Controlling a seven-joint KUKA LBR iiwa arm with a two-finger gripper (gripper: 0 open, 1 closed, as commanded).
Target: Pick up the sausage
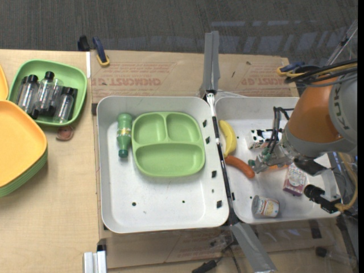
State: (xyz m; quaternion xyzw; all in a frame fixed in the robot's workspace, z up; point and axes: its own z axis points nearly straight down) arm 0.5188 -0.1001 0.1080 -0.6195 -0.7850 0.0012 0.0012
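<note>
The sausage [239, 166], orange-red and slightly curved, lies at a slant on the floor of the right bin [244, 212], close to its left wall. My gripper [263, 162] hangs low in that bin just to the right of the sausage's right end, at the end of the grey arm with its orange band [315, 124]. The gripper's dark body hides whatever is directly below it. Nothing visibly lifts off the bin floor.
A banana [228, 136] lies just behind the sausage. A purple-and-white packet [296, 181] and a small tipped can [265, 207] sit in the right bin. The left bin [114, 209] holds a green divided plate [168, 144] and a green bottle [123, 133].
</note>
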